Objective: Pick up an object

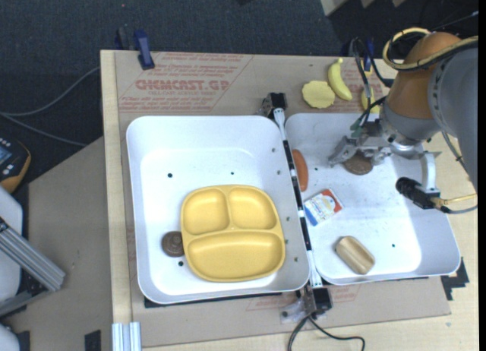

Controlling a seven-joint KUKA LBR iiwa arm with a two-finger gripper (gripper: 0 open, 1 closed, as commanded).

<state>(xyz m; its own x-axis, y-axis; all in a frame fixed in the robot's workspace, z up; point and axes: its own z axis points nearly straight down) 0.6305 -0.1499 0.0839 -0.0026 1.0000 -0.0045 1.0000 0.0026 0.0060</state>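
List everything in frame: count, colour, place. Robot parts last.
yellow divided plastic tray: 1, yellow, middle of left white bin
round brown disc: 1, brown, left bin, touching the tray's left edge
orange-red oblong object: 1, right white bin, against its left wall
small red and white packet: 1, right bin, left of centre
tan wooden cylinder: 1, right bin, near front
round brown object: 1, right bin, under the gripper
yellow toy banana: 1, bench behind right bin
flat yellow piece: 1, beside the banana
gripper: 1, grey, over right bin's back
arm: 1, grey, orange band
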